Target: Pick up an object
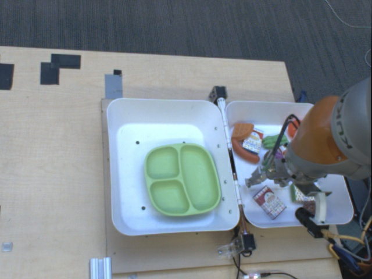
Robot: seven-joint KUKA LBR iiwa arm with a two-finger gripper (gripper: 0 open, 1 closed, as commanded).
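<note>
I see my pincer [261, 176] low inside the right bin [343, 211], near the divider between the two bins. I cannot tell its state, because the grey wrist and orange band cover most of it. Just beside it, toward the front wall of that bin, lies a small red-and-white packet [269, 201], apart from the pincer as far as I can judge. Behind it rest a sausage-like toy [244, 149] and a green piece [271, 140]. The left bin [116, 156] carries a green divided plate [182, 179]. I judge nothing is lifted yet; the grasp and the raise remain.
</note>
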